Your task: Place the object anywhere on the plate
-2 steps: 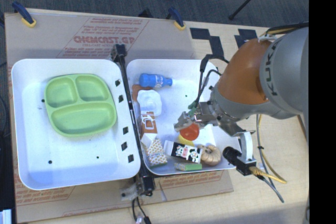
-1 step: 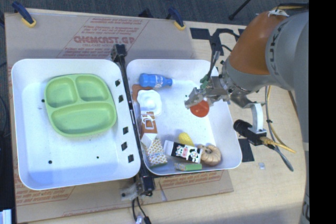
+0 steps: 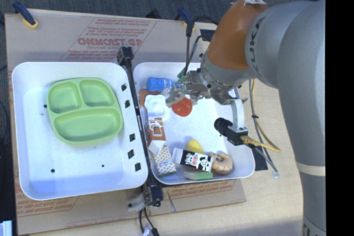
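Object: red-orange round item (image 3: 182, 107), centre of frame, upper part of right bin (image 3: 243, 166) | Gripper (image 3: 180, 95): I see it directly over the item, touching it; I cannot tell its grip | Relation: green plate (image 3: 84, 110) lies well left, in left bin (image 3: 33, 174) | Hidden: wrist covers the item's top.
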You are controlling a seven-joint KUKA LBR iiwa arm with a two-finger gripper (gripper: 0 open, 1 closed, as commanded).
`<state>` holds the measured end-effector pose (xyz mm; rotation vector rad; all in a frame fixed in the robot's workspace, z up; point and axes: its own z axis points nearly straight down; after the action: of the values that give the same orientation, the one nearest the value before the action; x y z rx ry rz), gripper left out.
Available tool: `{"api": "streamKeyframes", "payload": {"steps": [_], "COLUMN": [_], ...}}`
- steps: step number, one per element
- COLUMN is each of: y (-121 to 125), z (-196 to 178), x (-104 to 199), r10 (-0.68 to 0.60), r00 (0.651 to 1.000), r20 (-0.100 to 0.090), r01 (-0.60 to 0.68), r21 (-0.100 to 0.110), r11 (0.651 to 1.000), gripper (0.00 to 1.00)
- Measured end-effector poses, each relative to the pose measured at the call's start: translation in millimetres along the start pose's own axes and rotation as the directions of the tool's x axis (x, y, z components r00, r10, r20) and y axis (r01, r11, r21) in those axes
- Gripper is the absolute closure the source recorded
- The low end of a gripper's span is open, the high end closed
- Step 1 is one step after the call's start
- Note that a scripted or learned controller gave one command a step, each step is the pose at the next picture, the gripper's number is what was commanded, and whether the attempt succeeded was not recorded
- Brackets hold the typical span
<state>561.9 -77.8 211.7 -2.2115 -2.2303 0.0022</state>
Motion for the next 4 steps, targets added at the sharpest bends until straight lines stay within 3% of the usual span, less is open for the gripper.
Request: {"api": "streamKeyframes", "payload": {"steps": [1, 2, 4], "y": [25, 68, 68], "z": [20, 12, -7], "x": [61, 111, 112], "r10": [0.001, 0.002, -0.013], "r00": [1.0, 1.0, 1.0], "r20": [0.001, -0.001, 0.0], "r01": [-0.001, -0.002, 0.013], "r21": [0.0, 0.0, 0.0], "r11": [1.0, 1.0, 1.0], "gripper": [1.0, 1.0, 1.0]}}
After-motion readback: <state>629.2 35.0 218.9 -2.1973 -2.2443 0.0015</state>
